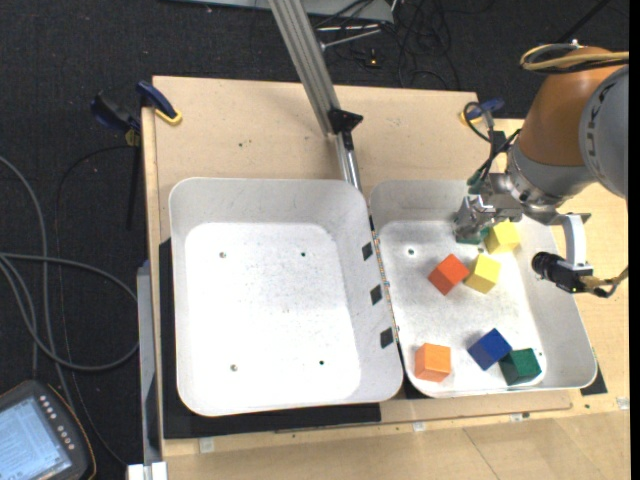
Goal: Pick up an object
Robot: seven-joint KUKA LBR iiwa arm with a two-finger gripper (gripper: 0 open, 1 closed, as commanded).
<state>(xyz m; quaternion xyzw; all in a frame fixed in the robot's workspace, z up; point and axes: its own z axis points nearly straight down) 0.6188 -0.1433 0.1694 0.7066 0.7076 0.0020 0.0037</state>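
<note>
We cannot tell the state of the gripper (472,224) low in the right bin (560,333), so we centre it over the nearest yellow cube (503,235) before closing.

Bright, even light from above; the white bins (270,298) near wash out, shadows are faint and short, the dark floor (60,48) loses detail, focus slightly soft, colours grainy

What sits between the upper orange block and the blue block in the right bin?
Nothing: between the upper orange block and the blue block, the camera view shows bare white floor of the right bin.
</note>
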